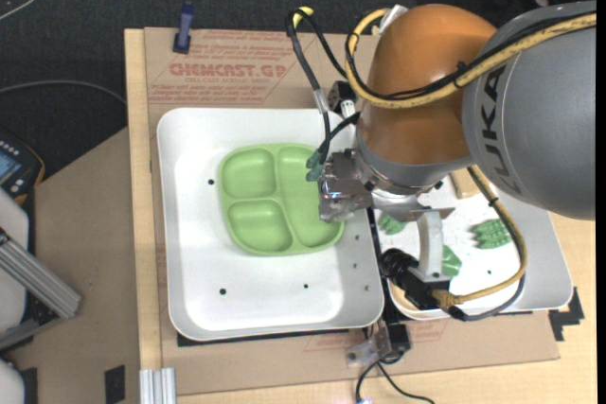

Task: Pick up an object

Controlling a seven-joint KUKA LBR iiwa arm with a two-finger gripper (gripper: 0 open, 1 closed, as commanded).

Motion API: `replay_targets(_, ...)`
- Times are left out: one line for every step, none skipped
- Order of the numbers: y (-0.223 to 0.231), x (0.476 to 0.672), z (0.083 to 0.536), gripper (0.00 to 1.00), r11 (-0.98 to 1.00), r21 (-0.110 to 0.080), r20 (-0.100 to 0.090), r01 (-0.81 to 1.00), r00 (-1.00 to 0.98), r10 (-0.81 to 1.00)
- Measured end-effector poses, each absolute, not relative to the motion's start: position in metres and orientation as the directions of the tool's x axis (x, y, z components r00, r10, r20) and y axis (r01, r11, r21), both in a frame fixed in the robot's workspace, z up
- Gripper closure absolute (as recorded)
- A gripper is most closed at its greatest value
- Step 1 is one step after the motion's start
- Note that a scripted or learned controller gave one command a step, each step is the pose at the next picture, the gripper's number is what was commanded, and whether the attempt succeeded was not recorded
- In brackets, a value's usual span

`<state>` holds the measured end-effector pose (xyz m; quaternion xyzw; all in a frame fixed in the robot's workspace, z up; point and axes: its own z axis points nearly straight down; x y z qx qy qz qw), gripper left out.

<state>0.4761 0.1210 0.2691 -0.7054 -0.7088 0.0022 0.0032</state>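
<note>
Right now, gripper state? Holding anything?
Gripper: at the right edge of the green divided plate in the left bin; open/closed and any hold cannot be told.

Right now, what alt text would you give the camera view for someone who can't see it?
A grey robot arm with an orange band reaches from the right over two white bins, its gripper at the right edge of a green divided plate in the left bin. Small green objects lie in the right bin.

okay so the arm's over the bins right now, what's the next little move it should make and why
Probably a short move toward the left bin, to centre over the green divided plate. The wrist hangs above the plate's right edge, by the wall between the bins, and the arm hides the gripper, so a grasp can't be confirmed from here.
</note>
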Motion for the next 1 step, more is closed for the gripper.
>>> replay_targets(0.1017, 0.4809, 0.4297, 1.00, 0.000, 0.021, 0.005, 1.000, 0.000, 1.000)
